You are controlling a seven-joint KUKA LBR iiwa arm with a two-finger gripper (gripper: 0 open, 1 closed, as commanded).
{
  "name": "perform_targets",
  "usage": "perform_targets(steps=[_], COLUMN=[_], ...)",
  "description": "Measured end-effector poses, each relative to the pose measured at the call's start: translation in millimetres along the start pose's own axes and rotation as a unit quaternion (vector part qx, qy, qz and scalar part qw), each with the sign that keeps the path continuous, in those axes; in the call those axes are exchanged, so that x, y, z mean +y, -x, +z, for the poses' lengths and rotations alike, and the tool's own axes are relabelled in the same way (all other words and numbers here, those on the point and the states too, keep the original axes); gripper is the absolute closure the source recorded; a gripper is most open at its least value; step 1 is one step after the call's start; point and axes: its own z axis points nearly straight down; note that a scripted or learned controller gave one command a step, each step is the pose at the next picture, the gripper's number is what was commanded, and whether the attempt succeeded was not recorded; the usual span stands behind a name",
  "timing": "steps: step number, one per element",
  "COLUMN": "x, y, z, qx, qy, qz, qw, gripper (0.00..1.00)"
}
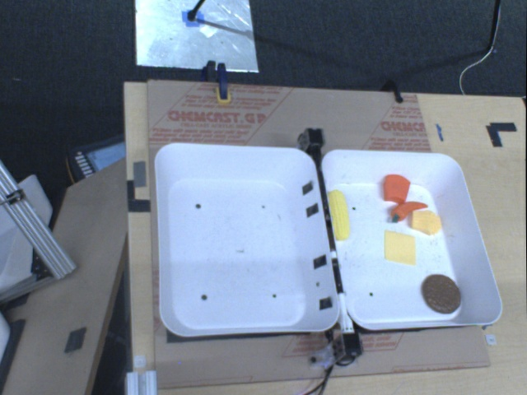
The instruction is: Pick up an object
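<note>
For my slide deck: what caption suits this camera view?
Right shallow white bin holding yellow corn cob, orange carrot piece, yellow square slice, brown round cookie.

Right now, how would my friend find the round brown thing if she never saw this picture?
Look at the right bin, the one with toys in it. Go to its near right corner, below the flat yellow square. The brown disc lies there by itself: it is the one round, dark piece, while the others are yellow or orange.
</note>
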Motion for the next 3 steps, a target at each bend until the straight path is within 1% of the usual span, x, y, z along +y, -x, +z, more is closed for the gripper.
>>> perform_targets(steps=[3], x=[0.0], y=[0.0], z=[0.0], qx=[0.0], qy=[0.0], qz=[0.0], qw=[1.0], gripper=[1.0])
